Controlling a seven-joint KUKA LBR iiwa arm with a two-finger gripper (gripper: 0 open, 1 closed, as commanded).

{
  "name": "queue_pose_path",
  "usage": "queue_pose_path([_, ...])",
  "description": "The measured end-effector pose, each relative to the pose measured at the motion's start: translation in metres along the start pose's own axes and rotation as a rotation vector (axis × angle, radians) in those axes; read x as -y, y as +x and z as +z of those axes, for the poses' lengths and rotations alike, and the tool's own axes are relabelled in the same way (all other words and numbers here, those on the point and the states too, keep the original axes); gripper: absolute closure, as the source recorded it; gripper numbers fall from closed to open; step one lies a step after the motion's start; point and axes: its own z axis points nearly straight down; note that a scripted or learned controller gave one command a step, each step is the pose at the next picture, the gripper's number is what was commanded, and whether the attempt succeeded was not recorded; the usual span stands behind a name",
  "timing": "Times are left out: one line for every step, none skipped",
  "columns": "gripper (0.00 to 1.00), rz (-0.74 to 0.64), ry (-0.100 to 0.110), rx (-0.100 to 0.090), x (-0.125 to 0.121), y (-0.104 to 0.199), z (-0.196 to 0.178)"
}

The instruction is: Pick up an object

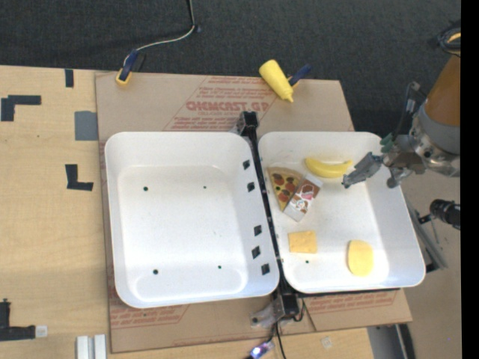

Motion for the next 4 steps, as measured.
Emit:
queue_pose_path([0.00, 0.000, -0.001, 0.002, -0.026, -0.010, 0.181])
queue_pose_path([0.00, -0.004, -0.002, 0.005, -0.080, 0.011, 0.173])
queue_pose_path([0.00, 0.011, 0.006, 0.015, -0.096, 0.021, 0.174])
queue_pose_path([0.00, 0.005, 0.040, 0.015, -0.114, 0.021, 0.176])
